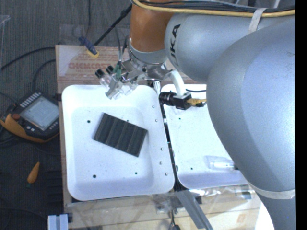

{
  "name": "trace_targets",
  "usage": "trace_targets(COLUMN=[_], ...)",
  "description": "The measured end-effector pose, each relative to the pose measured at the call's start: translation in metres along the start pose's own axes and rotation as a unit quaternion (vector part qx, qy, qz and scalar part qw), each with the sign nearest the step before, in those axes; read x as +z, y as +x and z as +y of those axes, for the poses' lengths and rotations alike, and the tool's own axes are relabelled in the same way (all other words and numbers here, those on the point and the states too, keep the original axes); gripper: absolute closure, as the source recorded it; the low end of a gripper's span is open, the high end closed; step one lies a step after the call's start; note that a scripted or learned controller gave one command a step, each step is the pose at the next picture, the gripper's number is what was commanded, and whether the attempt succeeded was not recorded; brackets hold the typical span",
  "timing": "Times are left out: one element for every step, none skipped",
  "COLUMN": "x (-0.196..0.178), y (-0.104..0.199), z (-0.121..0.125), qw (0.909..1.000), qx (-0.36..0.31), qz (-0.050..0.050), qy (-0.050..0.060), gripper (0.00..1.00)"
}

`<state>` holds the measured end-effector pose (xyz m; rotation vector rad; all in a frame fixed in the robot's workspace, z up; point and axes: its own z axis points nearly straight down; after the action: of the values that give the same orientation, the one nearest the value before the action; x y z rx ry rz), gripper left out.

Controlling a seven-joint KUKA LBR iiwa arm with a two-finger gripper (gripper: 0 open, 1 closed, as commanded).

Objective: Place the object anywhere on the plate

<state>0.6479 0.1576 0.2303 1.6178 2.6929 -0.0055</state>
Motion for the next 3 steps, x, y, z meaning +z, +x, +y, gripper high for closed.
trace_targets(x=[-0.002,-0.01,-0.018], y=[0.067,0.067,0.067], z=[0.019,0.019,0.019], qw=[0.9961,0.9961,0.9961], qx=[-0.088,-0.088,-0.088], qz=[0.0,0.0,-0.001], qy=[-0.001,0.0,0.001], gripper=[1.0,1.0,1.0])
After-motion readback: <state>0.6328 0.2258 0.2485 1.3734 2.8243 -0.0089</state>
